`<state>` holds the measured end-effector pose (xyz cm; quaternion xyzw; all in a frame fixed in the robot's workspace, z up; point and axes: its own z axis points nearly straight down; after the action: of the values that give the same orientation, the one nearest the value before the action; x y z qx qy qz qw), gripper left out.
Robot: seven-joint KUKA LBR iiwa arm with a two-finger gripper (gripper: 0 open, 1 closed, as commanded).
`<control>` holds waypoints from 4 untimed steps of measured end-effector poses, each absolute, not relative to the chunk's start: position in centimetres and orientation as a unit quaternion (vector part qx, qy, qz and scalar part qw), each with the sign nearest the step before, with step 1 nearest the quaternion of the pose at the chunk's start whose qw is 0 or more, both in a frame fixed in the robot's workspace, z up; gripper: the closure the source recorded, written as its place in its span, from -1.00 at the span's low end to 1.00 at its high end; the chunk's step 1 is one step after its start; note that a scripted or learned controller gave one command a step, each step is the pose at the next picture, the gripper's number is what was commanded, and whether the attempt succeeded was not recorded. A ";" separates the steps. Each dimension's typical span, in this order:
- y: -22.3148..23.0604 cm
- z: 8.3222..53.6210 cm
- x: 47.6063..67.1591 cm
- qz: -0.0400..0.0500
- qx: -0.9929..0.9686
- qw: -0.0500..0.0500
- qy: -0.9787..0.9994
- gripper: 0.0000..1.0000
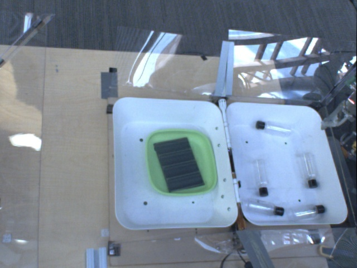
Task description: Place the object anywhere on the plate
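Dark grey ribbed rectangular block (178,164) lies flat at the centre of the square lime-green plate (154,149), slightly skewed, corners close to the plate's rim. Judged placed. Risk: a low pass by the arm could clip the block and push a corner over the rim. Clear black-capped vials (260,177) lie right of the plate, well apart. Gripper state and its position relative to the block: cannot tell.

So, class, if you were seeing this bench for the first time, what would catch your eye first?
The bright green plate in the left bin stands out first, with a dark ribbed block lying on it. Next come the clear tubes with black caps, like one near the top, scattered in the right bin.
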<state>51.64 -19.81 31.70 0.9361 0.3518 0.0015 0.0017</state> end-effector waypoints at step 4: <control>-20.5 39.0 58.2 0.006 0.982 0.004 0.189 -1.00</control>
<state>58.20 -20.52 38.98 0.9820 0.1890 0.0056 0.0044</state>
